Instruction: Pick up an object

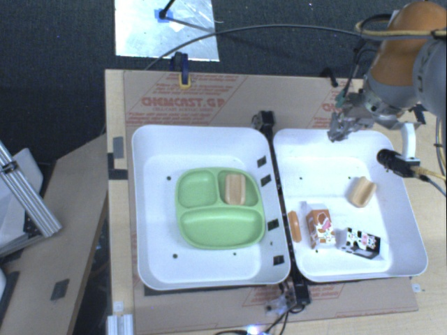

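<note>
My gripper (338, 132) hangs over the far edge of the right bin (328, 160), well away from the objects, with nothing seen between its fingers. In that bin lie a tan bread roll (362, 191), a small orange sausage (295, 226), a red and white carton (320, 228) and a black and white packet (361, 242). The left bin (154, 187) holds a green divided plate (220, 209) with a tan bun (235, 188) in its upper right compartment.
A black hinge strip (272, 187) runs between the two bins. A blue and yellow clamp (182, 68) stands at the board's far edge, and a metal rail (24, 190) slants at the left.
</note>
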`<control>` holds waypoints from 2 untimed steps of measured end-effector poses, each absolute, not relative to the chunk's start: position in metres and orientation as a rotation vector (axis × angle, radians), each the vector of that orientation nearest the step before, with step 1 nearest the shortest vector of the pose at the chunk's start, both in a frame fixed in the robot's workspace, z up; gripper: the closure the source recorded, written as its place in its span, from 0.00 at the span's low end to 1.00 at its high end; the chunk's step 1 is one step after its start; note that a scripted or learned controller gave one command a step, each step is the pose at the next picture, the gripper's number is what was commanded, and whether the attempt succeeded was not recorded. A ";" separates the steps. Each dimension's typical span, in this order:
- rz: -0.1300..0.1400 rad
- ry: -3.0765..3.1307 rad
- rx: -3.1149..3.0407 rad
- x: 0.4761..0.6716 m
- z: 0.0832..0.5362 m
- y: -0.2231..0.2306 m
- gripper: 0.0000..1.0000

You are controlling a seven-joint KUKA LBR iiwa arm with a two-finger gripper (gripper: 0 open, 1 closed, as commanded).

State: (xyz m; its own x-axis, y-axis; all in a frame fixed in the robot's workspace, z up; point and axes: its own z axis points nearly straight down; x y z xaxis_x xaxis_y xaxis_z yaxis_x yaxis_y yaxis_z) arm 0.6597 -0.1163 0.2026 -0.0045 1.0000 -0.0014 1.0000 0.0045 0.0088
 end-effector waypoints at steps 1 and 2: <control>0.008 2.222 2.210 0.662 0.258 -0.117 1.00; 0.004 2.231 2.211 0.662 0.248 -0.064 1.00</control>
State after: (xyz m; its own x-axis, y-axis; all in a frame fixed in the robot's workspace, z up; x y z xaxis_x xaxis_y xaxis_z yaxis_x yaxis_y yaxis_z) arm 0.6618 -0.0637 0.2475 -0.0094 1.0000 0.0015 1.0000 0.0093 0.0024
